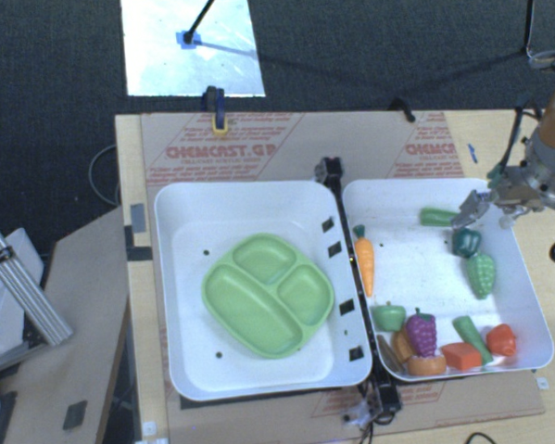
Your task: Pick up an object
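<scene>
My gripper (491,213) hangs over the far right corner of the right bin (419,274). Its fingers (471,207) stand apart, open, with nothing between them. Just below the left finger lies a dark teal pepper (465,244), and a green cucumber (437,217) lies to its left. A pale green corn cob (482,273) rests nearer the front. An orange carrot (364,263) lies along the bin's left wall. At the front edge sit a green pepper (389,315), purple grapes (421,331), a red piece (461,355), a green pod (471,334) and a tomato (502,340).
The left bin (182,268) holds a light green divided plate (267,294). A black divider with clips (339,250) runs between the bins. A yellow clamp (218,113) stands at the bench's far edge. Bare white floor lies in the middle of the right bin.
</scene>
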Action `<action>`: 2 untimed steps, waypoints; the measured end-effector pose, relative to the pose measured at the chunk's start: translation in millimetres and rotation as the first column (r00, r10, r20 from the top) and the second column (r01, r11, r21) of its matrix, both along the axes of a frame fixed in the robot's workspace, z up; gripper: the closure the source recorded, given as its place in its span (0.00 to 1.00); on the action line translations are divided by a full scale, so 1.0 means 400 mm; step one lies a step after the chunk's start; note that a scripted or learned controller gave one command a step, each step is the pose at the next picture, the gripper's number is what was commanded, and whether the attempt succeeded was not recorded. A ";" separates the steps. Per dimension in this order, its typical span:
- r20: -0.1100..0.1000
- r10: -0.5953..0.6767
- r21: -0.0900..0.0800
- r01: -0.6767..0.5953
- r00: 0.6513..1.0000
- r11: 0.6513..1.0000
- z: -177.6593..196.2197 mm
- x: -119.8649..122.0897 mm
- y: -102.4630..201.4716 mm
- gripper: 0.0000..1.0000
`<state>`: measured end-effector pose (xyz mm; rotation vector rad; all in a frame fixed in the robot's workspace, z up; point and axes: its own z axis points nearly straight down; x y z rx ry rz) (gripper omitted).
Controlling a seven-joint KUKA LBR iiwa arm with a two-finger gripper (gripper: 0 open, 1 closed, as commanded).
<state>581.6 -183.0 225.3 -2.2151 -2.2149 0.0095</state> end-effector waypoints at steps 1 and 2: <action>0.012 0.003 -0.003 -0.003 1.000 1.000 0.018 0.007 0.001 0.00; 0.010 0.005 -0.002 -0.005 1.000 1.000 -0.100 0.013 0.024 0.00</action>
